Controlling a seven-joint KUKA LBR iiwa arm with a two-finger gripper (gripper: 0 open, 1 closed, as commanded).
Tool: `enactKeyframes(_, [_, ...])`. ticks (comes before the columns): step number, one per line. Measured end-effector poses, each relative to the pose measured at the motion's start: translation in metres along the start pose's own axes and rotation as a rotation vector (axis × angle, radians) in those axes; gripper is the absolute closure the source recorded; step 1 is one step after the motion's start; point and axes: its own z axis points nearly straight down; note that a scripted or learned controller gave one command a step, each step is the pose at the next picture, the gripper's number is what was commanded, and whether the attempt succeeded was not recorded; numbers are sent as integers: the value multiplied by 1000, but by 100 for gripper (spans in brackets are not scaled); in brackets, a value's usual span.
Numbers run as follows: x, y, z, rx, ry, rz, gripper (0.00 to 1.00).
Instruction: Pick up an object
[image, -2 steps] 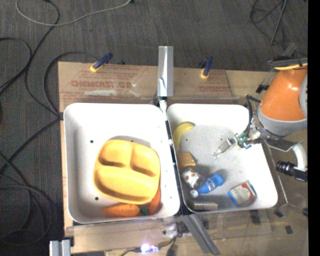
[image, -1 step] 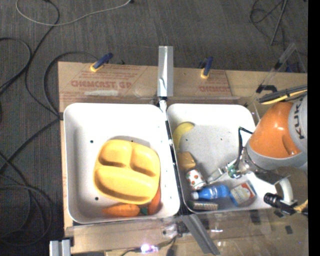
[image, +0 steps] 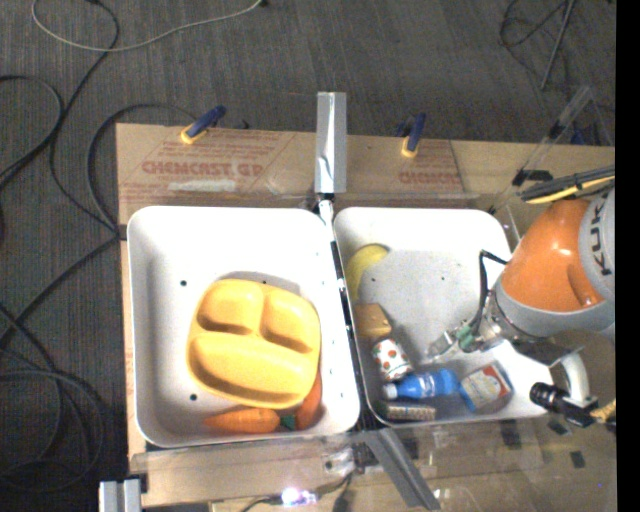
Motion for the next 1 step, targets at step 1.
enactKeyframes(1, [0, 0, 0, 0, 0, 0, 0])
